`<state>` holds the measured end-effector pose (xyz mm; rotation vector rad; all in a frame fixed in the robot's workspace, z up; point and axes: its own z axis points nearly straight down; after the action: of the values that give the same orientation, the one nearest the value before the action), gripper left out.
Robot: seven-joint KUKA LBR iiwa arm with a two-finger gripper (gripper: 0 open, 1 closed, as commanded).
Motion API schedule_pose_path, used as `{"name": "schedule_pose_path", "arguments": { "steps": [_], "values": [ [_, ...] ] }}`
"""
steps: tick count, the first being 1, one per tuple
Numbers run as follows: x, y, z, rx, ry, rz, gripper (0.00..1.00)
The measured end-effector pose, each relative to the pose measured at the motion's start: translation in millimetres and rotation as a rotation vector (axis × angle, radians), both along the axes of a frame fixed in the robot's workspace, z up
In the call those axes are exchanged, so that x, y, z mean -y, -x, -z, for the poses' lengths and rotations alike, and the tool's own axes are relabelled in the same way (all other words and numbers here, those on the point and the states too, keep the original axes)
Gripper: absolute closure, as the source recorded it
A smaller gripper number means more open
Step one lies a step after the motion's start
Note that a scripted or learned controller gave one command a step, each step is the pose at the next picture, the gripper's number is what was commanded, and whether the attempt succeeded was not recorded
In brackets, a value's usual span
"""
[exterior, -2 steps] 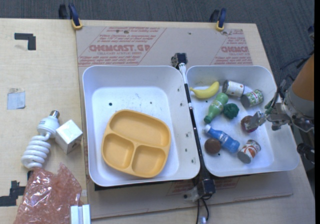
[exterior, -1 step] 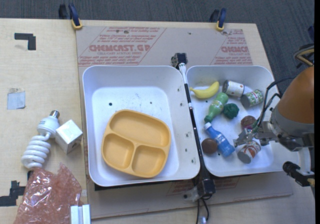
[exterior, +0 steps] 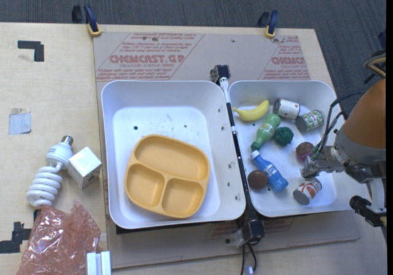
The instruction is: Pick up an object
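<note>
**Tool low in right bin, over the small cans: grasp not confirmed**

Closest candidate is the small red-and-white can (exterior: 307,190), lying on its side near the front right corner of the right bin (exterior: 328,92). Just up from it sits a dark reddish round item (exterior: 304,150). The tool (exterior: 313,168) sits between those two, nearly touching both from this angle. Its tip is tangled in cables and shadow, so I can't tell how far open it is or whether it has anything.

Rest of the right bin, moving left: blue bottle (exterior: 270,172) and brown ball (exterior: 257,179) near the divider, green bottle (exterior: 265,132), dark green lump (exterior: 284,135), banana (exterior: 252,111), two more cans (exterior: 287,108) (exterior: 310,120) along the back. Left bin holds a yellow divided tray (exterior: 167,175).

To do it well, my read:
- commit to one item, the can, not the gap between the two
- grip across the can's short axis, since it'll roll if pushed along
- mind the bin wall on the right
- lift straight up and check the catch before traversing
</note>
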<state>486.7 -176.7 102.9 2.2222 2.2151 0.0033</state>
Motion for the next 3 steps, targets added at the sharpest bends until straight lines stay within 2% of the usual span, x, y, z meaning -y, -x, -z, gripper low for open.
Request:
{"name": "schedule_pose_path", "arguments": {
  "steps": [1,2,3],
  "values": [
    [0,0,0,-0.001,0.000,-0.001,0.00],
    [-65,8,10,-0.003,-0.001,-0.003,0.00],
    [-64,6,0,0.002,0.000,-0.001,1.00]
  ]
}}
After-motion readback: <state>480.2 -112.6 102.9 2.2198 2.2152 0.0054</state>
